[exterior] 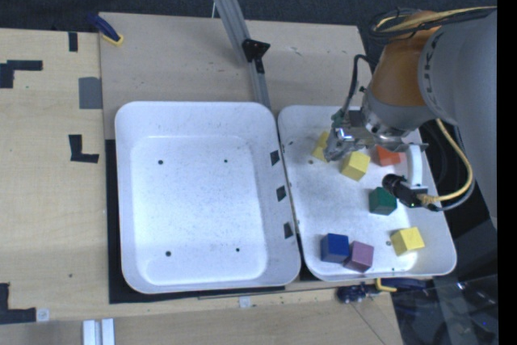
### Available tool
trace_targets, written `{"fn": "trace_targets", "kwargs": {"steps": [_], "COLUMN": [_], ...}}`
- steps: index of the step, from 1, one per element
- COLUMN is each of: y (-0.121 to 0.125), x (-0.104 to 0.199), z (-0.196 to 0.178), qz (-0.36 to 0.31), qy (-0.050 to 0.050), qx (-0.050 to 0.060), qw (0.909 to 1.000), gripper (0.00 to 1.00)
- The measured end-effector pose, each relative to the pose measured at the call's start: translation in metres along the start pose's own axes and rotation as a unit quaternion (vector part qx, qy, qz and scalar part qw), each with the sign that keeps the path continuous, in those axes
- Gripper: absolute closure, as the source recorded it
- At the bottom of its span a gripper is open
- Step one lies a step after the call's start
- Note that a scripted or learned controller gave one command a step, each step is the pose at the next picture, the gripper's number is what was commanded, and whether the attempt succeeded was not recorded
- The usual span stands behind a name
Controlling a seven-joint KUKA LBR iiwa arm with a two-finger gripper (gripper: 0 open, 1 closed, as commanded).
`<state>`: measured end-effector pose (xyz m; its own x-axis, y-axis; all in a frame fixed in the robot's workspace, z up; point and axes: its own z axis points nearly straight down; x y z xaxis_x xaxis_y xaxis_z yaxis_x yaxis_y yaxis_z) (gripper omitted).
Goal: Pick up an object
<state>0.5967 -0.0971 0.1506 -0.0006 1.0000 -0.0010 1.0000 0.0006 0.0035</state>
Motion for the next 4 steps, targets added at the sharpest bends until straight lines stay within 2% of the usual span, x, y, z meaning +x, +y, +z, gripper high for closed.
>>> {"fn": "trace_targets", "kwargs": {"steps": [2,3,4], "y": [0.008,0.022,0.037], "x": [0.001,0.059,0.117], "z": [-0.116,-0.118,-0.100], "qz": [-0.001,-0.003,-0.003], "qy": [0.000,0.001,0.001], "qx": [-0.001,0.002,0.003], "qw": [1.0000,1.0000,1.0000], "gripper": [1.00,1.00,1.00]}}
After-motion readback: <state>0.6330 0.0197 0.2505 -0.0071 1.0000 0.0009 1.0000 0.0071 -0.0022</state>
